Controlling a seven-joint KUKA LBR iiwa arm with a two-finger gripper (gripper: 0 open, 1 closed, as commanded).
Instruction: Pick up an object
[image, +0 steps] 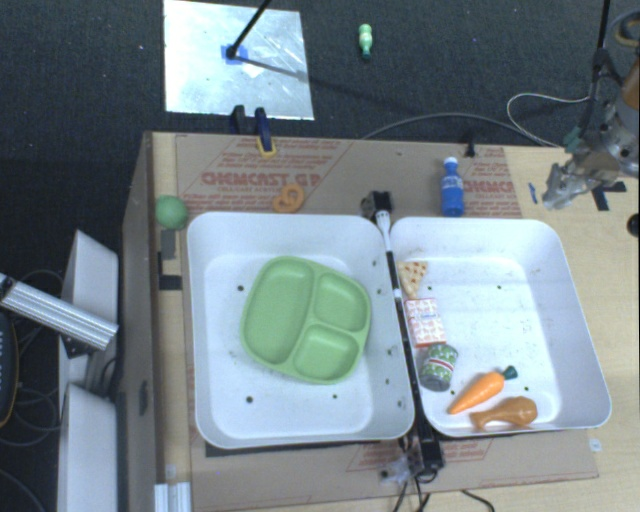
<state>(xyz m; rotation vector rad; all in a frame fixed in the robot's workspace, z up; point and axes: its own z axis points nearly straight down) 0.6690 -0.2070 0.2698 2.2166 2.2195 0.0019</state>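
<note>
Carrot (478, 391) and gourd (505, 411) lay at the front of the right bin (565, 290), probably the easiest picks. The gripper (578, 180) hung beyond that bin's far corner, clear of everything; whether clenched or released, I couldn't tell. Can (437, 366), box (424, 321) and cracker (412, 275) hugged the divider wall, awkward to reach.

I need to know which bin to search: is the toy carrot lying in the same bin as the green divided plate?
No, the carrot lies in the right bin, while the green divided plate sits in the left bin.
</note>
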